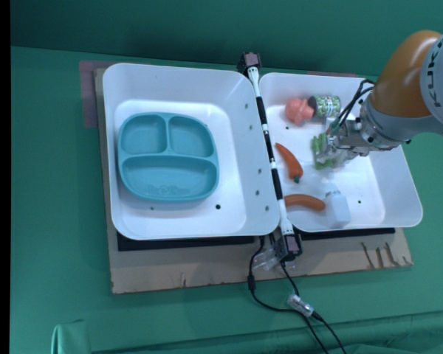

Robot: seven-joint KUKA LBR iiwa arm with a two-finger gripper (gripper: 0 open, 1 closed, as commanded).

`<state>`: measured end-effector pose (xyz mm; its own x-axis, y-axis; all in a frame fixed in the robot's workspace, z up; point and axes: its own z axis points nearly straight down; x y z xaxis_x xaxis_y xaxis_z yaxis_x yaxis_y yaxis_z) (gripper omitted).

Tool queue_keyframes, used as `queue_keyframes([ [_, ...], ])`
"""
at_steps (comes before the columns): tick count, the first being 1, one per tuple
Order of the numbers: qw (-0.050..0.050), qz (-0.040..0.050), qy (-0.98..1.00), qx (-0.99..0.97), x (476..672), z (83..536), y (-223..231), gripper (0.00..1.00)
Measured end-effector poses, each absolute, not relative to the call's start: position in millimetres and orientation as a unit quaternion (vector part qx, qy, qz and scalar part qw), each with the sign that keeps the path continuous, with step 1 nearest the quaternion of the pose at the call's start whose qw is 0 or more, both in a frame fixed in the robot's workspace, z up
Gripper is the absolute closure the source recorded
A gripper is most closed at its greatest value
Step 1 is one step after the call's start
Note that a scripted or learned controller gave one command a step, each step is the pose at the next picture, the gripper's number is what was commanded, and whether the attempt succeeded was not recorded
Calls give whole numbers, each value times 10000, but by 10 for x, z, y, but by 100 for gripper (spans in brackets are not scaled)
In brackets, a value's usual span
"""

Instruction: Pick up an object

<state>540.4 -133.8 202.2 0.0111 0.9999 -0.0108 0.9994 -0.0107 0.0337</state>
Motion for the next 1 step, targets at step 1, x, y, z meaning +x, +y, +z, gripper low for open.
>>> queue_keyframes([
  [1, 14, 8, 7060, 7082, 5611, 2795, -382, 100],
])
